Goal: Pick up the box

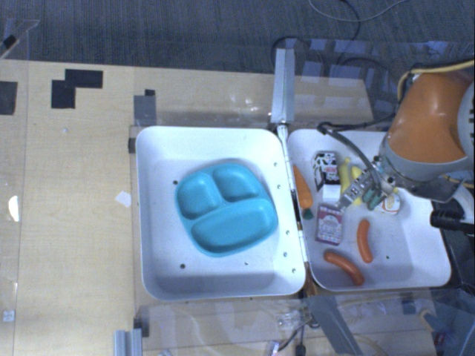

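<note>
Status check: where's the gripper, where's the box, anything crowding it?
Gripper low in right bin, nothing seen held. Box flat just left of it, not gripped. Carrot, two sausages close by.

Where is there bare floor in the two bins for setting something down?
Left bin: a bare strip rings the blue plate, widest along the near edge. Right bin: crowded around the box, carrot and sausages; bare patch at its near right corner.

The arm [434,124] is running off the picture's right edge and covering the right bin's [415,273] far right corner. The hand [364,190] is too blurred to read, its fingers lost in a tangle. The print on the box [329,223] is showing too small to make out.
</note>
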Robot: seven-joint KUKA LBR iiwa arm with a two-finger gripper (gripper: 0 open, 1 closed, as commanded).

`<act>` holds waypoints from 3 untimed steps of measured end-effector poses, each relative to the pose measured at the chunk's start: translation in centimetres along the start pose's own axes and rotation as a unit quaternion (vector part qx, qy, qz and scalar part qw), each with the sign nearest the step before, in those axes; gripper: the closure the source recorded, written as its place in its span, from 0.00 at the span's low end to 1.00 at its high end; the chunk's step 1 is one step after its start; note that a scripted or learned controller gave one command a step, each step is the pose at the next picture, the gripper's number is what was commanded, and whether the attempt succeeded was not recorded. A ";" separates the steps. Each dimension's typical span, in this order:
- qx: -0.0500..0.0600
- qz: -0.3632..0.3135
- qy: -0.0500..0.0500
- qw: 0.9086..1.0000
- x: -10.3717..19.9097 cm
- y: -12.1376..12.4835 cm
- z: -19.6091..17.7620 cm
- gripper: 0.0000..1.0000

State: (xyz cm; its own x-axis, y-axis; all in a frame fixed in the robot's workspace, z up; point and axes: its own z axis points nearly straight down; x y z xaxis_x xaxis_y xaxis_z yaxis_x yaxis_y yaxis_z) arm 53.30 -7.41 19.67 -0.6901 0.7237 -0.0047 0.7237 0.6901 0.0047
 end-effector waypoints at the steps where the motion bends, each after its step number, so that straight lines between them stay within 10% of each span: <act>1: -0.001 -0.074 -0.002 0.997 -4.1 -3.2 -11.4 1.00; 2: -0.001 -0.060 -0.001 0.998 -10.0 5.7 -10.5 1.00; 3: 0.000 -0.174 0.000 0.985 -9.7 0.1 -2.0 1.00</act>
State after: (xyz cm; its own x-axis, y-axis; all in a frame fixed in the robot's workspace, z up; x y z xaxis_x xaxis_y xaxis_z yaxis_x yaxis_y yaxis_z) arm 60.09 -14.38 21.73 -0.8964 0.4432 -0.0068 0.4432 0.8964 0.0023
